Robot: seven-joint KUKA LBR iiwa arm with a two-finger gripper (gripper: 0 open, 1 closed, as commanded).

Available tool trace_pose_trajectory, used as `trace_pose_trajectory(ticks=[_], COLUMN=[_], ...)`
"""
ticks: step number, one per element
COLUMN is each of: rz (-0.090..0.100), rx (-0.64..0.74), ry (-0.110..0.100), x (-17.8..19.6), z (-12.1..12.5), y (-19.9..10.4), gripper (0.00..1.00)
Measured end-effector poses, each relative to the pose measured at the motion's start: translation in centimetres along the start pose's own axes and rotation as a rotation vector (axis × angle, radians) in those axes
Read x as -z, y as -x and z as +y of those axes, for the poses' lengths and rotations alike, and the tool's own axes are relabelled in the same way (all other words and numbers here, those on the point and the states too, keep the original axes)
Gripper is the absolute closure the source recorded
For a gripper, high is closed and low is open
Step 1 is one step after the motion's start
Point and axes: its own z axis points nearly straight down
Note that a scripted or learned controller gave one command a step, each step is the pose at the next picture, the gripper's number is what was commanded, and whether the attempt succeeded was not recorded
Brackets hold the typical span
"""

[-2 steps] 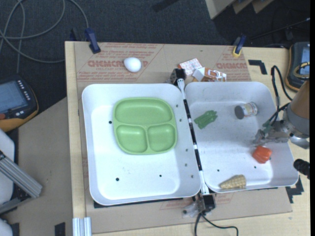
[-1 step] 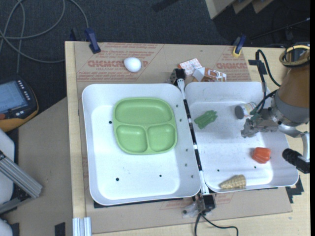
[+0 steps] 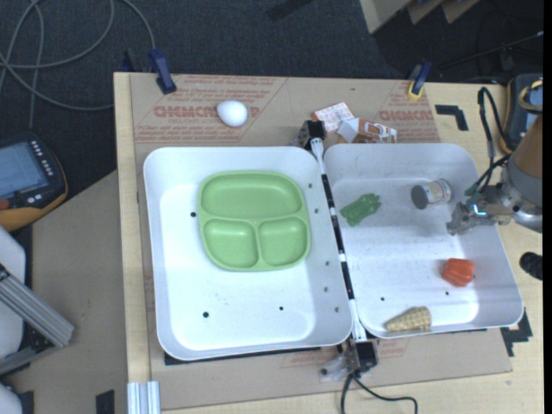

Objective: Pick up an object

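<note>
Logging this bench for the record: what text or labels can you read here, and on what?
"CHEMCRAFT" or similar, red print on the cardboard behind the left bin; the letters are blurred, so the reading is uncertain.
The same red print behind the right bin, partly covered.
Wrappers at the bins' back edge: print too small to read.
Grey can: no readable label.

A grey, rounded arm (image 3: 528, 179) with black cables looping by it ends in a small metallic end effector (image 3: 470, 216).

One fixed camera, overhead, slanted, both bins (image 3: 164, 231) framed
</note>
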Motion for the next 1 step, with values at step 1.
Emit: trace_pose_trajectory(ticks=[1], rz=[0.000], rx=[0.000], ry=[0.000], x=[0.01], z=[0.02], y=[-0.03], gripper=[0.00])
